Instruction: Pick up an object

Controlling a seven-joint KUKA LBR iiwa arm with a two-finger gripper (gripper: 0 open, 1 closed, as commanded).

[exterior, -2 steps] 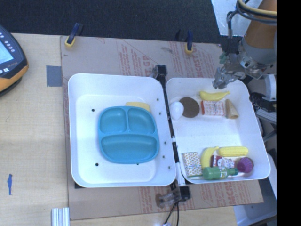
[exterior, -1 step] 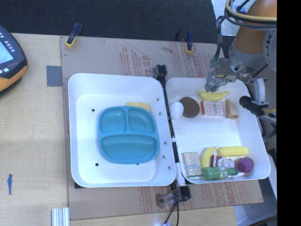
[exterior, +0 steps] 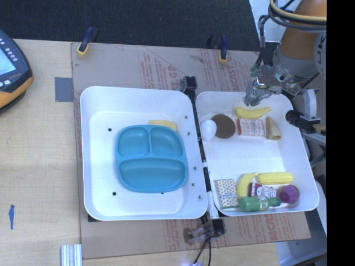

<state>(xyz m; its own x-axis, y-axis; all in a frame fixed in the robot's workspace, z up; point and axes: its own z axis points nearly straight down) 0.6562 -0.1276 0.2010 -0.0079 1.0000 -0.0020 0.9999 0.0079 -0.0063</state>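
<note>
Along the right bin's (exterior: 308, 165) near edge are lying a glossy green bottle (exterior: 256, 204), a round purple piece (exterior: 289, 193), a checkered packet (exterior: 226, 192) and two yellow plastic foods. The left bin (exterior: 89, 148) is holding one smooth blue divided plate (exterior: 151, 158). Farther back are sitting a brown disc (exterior: 224, 126) and a white egg (exterior: 208, 129) (touching). Over the far edge, the pincer (exterior: 253, 97) is hovering just above a curved yellow banana (exterior: 252, 112); I cannot tell whether it is clenched.

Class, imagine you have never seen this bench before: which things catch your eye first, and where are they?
The blue tray stands out, lying in the middle of the left bin. Next is the arm's orange band at top right, with the gripper above the right bin's far edge, just by a banana.
</note>
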